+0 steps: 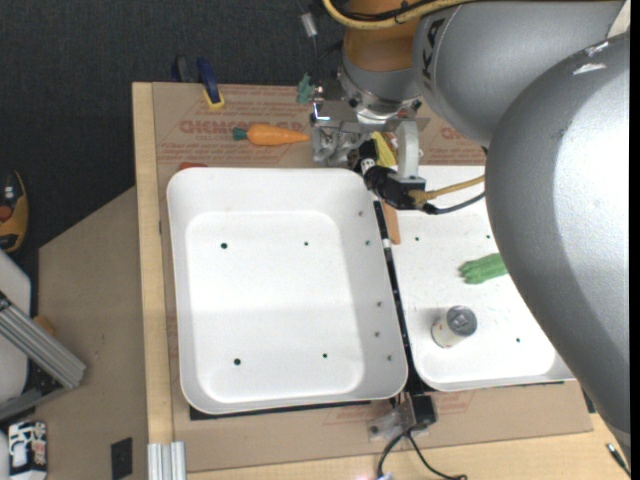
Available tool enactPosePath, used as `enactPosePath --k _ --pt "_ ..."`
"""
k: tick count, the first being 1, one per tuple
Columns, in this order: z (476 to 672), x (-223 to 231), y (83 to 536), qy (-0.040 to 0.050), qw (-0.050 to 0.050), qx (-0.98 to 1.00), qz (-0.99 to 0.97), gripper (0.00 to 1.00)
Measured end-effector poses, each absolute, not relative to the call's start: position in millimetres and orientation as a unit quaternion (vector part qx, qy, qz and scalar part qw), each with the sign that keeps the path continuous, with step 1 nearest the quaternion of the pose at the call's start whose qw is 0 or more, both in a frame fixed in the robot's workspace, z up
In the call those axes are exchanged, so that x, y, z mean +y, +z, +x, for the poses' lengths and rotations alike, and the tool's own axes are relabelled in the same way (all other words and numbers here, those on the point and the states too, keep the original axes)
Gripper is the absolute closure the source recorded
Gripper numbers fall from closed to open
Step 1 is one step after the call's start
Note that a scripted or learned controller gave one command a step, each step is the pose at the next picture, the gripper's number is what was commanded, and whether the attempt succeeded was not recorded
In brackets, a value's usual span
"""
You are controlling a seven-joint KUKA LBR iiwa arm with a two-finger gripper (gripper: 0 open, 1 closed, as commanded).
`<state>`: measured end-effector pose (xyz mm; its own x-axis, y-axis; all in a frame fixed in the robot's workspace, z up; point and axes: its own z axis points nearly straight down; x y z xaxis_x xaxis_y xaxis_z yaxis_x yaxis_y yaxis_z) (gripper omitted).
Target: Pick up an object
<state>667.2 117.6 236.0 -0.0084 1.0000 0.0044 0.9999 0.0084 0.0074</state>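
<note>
My gripper (pixel 333 146) hangs over the back edge of the bench, just behind the corner where the two white bins meet. An orange toy carrot (pixel 272 135) lies on the cardboard a little to its left, outside the bins. In the right bin (pixel 500 373) a green leafy piece (pixel 483 268) sits near the arm, and a small pale cylinder with a grey top (pixel 455 325) stands in front of it. A thin brown stick (pixel 392 224) lies along that bin's left wall.
The left bin (pixel 195 298) is a shallow white tray with a few dark dots on its floor. A blue and yellow clamp (pixel 208 83) grips the cardboard's back edge. The big grey arm covers the right bin's right side.
</note>
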Motion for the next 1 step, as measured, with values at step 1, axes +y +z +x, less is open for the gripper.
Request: enactPosePath --k 1 --pt "666.1 197.8 279.3 0.0043 0.0 0.71 0.704 1.0"
